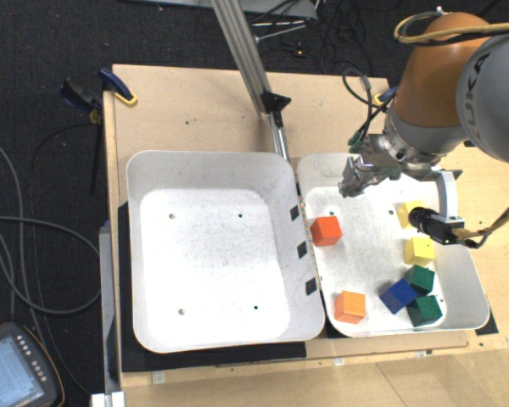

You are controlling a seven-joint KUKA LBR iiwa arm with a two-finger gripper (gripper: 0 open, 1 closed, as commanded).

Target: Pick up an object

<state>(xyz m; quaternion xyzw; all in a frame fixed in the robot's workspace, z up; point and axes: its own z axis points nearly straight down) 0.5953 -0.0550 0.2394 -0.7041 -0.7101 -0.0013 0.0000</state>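
The tabletop (204, 113) looks like pale unfinished wood, matt with a faint grain. Both bins, the left bin (153, 176) and the right bin (369, 316), seem to be smooth white plastic, finely speckled with dark dots. The blocks, such as the orange cube (326, 230) and the blue cube (398, 295), have flat, even matt faces. The arm's orange band (428, 66) at upper right is glossy, catching a highlight. The slanted pole (237, 41) at top centre looks like brushed metal. The floor (42, 24) is dark and rough, like carpet.
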